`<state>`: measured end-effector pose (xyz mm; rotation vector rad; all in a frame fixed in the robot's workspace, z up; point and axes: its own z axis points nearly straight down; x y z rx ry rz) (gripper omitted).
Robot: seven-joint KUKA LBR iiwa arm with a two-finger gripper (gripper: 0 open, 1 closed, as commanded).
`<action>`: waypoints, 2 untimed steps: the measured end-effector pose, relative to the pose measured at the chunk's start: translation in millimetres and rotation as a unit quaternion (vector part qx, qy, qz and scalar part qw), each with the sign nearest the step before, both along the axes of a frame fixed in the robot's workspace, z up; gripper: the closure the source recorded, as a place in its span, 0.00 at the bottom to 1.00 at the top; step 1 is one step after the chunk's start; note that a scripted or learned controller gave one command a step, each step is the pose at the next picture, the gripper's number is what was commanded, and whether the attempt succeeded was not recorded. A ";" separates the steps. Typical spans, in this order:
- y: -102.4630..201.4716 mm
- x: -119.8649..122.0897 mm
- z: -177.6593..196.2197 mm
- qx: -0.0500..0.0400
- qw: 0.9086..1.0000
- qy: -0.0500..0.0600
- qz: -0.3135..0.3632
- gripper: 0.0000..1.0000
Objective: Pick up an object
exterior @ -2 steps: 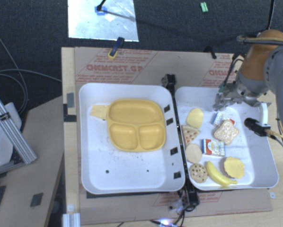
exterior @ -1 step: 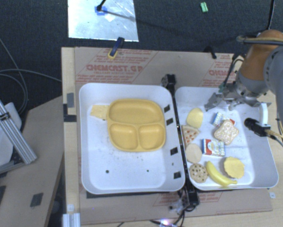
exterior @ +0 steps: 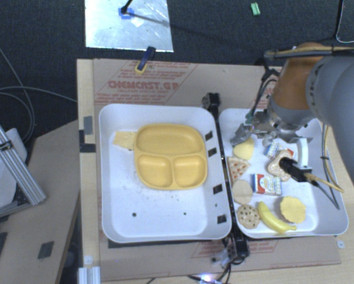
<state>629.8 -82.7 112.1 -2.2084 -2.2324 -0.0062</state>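
- My claw [exterior: 246,132] hangs low over the far corner of the right bin [exterior: 328,215], on the side that meets the left bin [exterior: 159,212].
- I cannot tell how far open the claw is. It is small and partly masked by my own wrist from this angle.
- I see nothing gripped in it, and nothing is lifted clear of the bin floor.
- The likeliest target is the pale yellow lump [exterior: 244,150], which lies just on the near side of the claw, close to the bin's inner edge.
- I cannot tell whether the claw touches the lump or only hovers beside it.
- The other candidates all rest in the same bin:
  - a pizza slice [exterior: 238,169] and a round beige disc [exterior: 242,190] run along the inner edge;
  - a cookie [exterior: 248,216] sits at the near inner corner;
  - a banana [exterior: 274,218] and a yellow slice [exterior: 293,209] lie by the near edge;
  - a small carton [exterior: 267,184] sits in the middle.
- The left bin holds a yellow divided plate [exterior: 168,155], well apart from the claw.
- By my reckoning the pick is barely begun: the approach looks made, but gripping and lifting are left.
- The lump is rounded and could roll out of a poorly centred grip.
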 end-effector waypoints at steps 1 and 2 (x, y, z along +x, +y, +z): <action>-3.3 -10.1 -24.7 -0.002 1.000 0.001 -0.005 0.00; -4.5 -19.8 -27.8 -0.002 1.000 0.001 -0.005 0.00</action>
